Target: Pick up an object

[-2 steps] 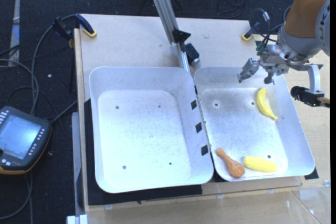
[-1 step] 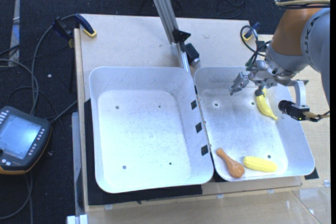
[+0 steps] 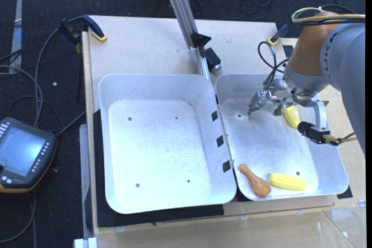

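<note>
The right bin [image 3: 256, 142] holds three small objects. A yellow corn-like piece [image 3: 288, 182] lies near its front edge, with a tan spoon-shaped piece [image 3: 256, 180] just left of it. A third yellow, banana-like piece [image 3: 291, 116] sits at the bin's right side, directly against my gripper [image 3: 272, 104]. The gripper hangs low over the back of the right bin, below the orange wrist band [image 3: 311, 46]. I cannot make out whether the yellow piece is gripped or only lying beside the gripper.
The left bin [image 3: 157, 142] stands beside the right one, its raised wall between them. A slanted metal rail [image 3: 181, 3] rises behind the bins. Cables and a black connector [image 3: 311, 132] trail off the wrist. A teach pendant [image 3: 20, 154] lies at far left.
</note>
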